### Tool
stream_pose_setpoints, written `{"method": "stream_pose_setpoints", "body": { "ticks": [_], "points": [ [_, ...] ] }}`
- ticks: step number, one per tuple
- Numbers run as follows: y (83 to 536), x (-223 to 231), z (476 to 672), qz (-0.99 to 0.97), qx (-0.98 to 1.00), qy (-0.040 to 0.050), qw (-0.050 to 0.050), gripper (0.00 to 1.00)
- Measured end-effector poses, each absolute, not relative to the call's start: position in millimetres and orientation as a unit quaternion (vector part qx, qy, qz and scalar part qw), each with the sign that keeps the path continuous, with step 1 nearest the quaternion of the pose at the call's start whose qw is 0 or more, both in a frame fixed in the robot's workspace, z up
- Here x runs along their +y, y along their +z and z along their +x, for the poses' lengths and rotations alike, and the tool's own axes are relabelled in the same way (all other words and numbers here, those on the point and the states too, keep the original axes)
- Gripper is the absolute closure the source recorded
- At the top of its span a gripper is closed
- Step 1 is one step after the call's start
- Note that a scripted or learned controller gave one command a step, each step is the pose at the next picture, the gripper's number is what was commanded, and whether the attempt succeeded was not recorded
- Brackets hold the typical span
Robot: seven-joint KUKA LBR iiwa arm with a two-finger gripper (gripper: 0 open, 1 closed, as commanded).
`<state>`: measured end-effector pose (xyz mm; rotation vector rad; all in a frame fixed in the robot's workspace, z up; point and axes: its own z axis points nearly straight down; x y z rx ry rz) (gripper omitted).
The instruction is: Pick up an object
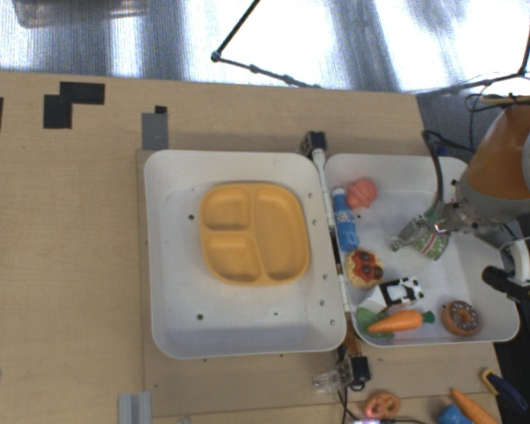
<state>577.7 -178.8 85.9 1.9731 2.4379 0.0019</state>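
The tool [421,233] hangs over the right bin [490,175], fingers closed onto a green crumpled packet [431,245]. Just beyond its tip stand a pink toy [362,193] and a blue bottle [344,223]. Nearer the front lie a pizza-like toy [364,268], a black-and-white toy [400,291], a carrot [396,321] and a donut [462,317]. Farther left, the left bin [172,254] carries a yellow divided plate [253,233].

Robotics lab setting. Plywood bench [62,263] bears two shallow white bins [172,237] fixed side by side, with black tape markers [71,102] on the wood and loose cables [344,387] at the front edge. Grey-and-orange industrial arm [508,162] on the right. Ribbed metal flooring [336,25] lies behind.
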Motion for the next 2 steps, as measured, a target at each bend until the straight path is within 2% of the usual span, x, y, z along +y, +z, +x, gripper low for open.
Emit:
{"method": "stream_pose_setpoints", "body": {
  "ticks": [1, 2],
  "points": [
    [99, -178, 581.2, 0.628, 0.778, 0.0032, 0.006, 1.0],
    [234, -118, 488.4, 0.598, 0.802, 0.0015, 0.003, 1.0]
  ]
}}
